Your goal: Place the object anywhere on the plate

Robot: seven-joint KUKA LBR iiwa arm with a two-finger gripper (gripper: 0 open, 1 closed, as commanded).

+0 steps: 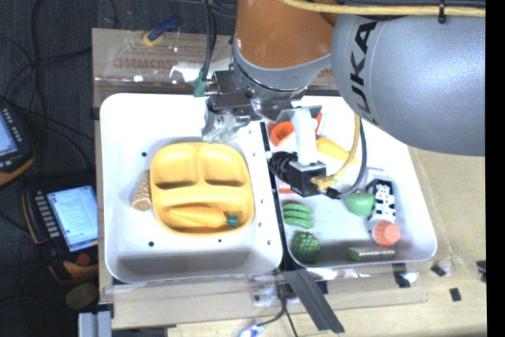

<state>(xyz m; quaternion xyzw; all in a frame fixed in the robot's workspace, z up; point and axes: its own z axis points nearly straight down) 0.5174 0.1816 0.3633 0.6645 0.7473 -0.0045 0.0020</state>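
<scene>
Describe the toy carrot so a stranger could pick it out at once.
Start at the left white bin, which holds a yellow divided plate. In the plate's long front compartment lies the carrot, on its side. It is orange with a small green tip at its right end, unlike the tan cone lying off the plate's left edge.

Even, bright overhead light; no hard shadows. The white bins [118, 170] read near overexposed, wall detail washed out. Soft shadow under the plate [201, 189] along its lower edge. Broad highlight across the grey arm [418, 51], sheen on its orange band [288, 4]. The arm, nearest the lens, is soft and out of focus; bin contents are sharper. Carpet beyond the bins is dim, grainy. Overall resolution low, small items indistinct.
</scene>
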